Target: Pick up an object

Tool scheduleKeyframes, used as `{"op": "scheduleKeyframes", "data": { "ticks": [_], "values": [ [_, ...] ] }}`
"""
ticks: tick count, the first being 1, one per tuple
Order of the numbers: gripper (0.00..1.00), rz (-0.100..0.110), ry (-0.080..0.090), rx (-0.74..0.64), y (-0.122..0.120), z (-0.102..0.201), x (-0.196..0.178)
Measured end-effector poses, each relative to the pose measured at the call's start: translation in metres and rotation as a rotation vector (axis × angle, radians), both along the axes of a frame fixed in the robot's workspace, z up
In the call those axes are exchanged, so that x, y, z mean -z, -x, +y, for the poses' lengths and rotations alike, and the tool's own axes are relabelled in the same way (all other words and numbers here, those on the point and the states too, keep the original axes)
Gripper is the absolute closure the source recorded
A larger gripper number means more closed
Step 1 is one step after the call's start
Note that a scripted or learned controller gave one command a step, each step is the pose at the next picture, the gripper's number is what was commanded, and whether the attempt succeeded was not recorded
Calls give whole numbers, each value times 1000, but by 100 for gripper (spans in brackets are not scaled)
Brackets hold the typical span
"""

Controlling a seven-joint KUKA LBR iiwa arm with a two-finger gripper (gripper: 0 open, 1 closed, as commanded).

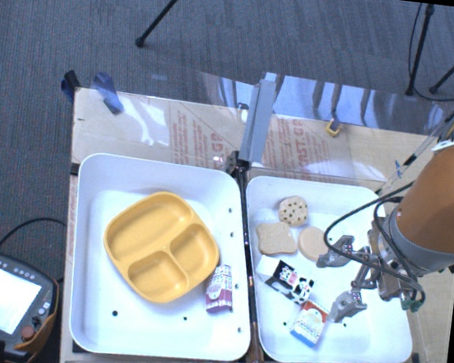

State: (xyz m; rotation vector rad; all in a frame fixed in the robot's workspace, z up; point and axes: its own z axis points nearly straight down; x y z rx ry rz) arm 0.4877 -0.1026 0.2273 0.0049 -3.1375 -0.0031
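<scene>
2 shallow white bins sit side by side on the bench: the left bin (81, 282) and the right bin (388, 343). the arm (435, 204) reaches over the right bin from the right. a yellow divided plate (162, 245) with 3 compartments lies in the left bin, and a small purple-and-white packet (220, 289) rests just beside its lower right edge. the gripper (349, 303) hangs over the right bin with its fingers spread and nothing between them, its lower finger just above a red-and-white carton (309, 323). nearby lie a toast slice (276, 239), a black-and-white cow-print item (291, 280), a pale round biscuit (312, 242) and a chocolate-chip cookie (293, 210).
</scene>
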Motion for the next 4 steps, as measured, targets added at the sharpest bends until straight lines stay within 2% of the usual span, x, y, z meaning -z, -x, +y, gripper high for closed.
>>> {"op": "scheduleKeyframes", "data": {
  "ticks": [1, 2, 3, 4],
  "values": [
    [0, -13, 2, 63, -4, -15, 112],
    [100, -20, 2, 55, -7, -13, 102],
    [100, -27, 17, -232, -59, -4, 123],
    [100, -8, 0, -428, -47, 55, 39]
  ]
}}
